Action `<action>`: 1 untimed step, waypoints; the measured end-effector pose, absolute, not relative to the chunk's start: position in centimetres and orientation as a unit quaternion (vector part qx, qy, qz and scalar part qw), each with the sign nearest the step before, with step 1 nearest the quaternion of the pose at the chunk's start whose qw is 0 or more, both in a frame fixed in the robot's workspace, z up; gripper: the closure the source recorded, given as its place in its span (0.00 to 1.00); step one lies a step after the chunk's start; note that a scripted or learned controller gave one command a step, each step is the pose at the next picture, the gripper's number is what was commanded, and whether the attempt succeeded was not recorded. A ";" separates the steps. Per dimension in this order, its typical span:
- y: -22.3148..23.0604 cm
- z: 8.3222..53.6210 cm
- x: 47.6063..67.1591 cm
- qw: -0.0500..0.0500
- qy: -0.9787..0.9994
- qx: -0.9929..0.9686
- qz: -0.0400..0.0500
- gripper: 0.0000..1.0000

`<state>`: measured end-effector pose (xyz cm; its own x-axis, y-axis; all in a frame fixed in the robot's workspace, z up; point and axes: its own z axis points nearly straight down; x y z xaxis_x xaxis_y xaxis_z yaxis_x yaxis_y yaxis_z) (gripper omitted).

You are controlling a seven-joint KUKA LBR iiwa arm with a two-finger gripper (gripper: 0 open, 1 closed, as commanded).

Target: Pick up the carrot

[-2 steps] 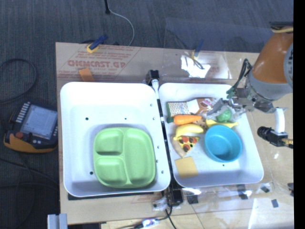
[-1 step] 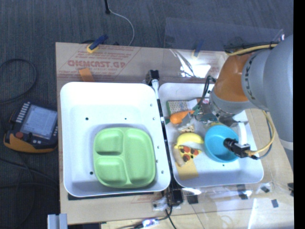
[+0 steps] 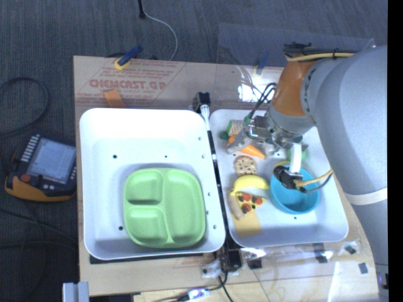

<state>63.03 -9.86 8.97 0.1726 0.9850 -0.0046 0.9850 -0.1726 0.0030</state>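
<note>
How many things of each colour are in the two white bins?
Green: 1, the divided plate
Orange: 1, the carrot
Blue: 1, the bowl
Yellow: 2, the lemon-like piece and the pizza slice
Brown: 1, the cookie
Total: 6

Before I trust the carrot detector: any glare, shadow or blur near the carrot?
Camera view: a glare patch sits on the clear sheet behind the right bin; the carrot is small and soft-edged, shadowed under the gripper; the green plate is evenly lit.

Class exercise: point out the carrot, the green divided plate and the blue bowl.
carrot [image 3: 253, 150]: camera view, middle of its orange body.
green divided plate [image 3: 165, 207]: camera view, central ridge.
blue bowl [image 3: 291, 201]: camera view, lower rim.
</note>
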 end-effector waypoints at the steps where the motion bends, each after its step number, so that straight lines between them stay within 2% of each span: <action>1: -10.1 9.2 62.2 -0.006 0.644 0.765 -0.013 1.00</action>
<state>62.22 -10.07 9.24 0.1713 0.9851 -0.0117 0.9848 -0.1716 -0.0263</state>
